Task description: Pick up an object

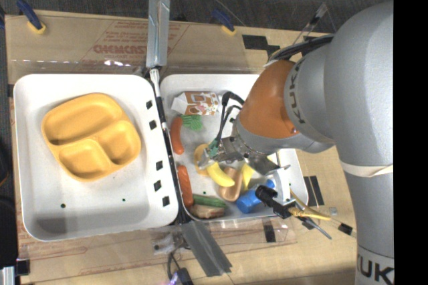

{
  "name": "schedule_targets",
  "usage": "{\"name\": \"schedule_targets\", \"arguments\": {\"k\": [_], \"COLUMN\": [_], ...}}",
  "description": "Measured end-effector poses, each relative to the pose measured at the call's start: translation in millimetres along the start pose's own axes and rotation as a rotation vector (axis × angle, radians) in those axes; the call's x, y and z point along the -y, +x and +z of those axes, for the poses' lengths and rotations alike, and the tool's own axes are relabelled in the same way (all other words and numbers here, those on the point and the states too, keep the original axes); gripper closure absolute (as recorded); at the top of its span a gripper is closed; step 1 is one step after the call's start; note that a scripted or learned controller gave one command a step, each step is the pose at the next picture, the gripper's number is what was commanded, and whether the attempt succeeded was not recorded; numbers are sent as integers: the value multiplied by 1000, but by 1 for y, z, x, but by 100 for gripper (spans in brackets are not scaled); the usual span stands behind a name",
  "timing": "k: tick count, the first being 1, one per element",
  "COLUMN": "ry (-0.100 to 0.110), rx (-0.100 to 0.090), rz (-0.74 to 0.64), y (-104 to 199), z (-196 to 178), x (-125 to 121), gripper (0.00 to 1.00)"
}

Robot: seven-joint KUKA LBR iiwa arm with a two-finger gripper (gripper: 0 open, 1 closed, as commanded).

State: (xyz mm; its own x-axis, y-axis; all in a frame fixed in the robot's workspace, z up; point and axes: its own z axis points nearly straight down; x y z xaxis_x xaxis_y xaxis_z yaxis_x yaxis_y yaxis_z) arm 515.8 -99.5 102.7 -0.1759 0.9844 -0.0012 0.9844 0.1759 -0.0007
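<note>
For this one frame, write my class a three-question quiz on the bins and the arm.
1. True or false: the yellow divided tray lies in the left bin.
2. The gripper is over which bin? A left, B right.
3. Fill in: beside the tan wooden piece lies a ____ block.

Key: 1 true; 2 B; 3 blue.

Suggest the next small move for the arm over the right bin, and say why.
Probably a short straight descent, then a close. The gripper hangs low over the toy pile in the right bin, about above the yellow banana, and nothing shows between its fingers. The pile is tightly packed, with a blue block close by, so sideways travel could drag neighbours along.
</note>
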Motion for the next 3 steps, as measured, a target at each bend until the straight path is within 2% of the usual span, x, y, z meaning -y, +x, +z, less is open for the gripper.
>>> {"name": "schedule_targets", "arguments": {"k": [1,2,3], "ry": [-4,-7,13], "rx": [-1,0,-2], "rz": [91,97,207], "y": [3,23,2], "z": [-91,-189,-83], "x": [-88,-83,-112], "gripper": [100,100,100]}}
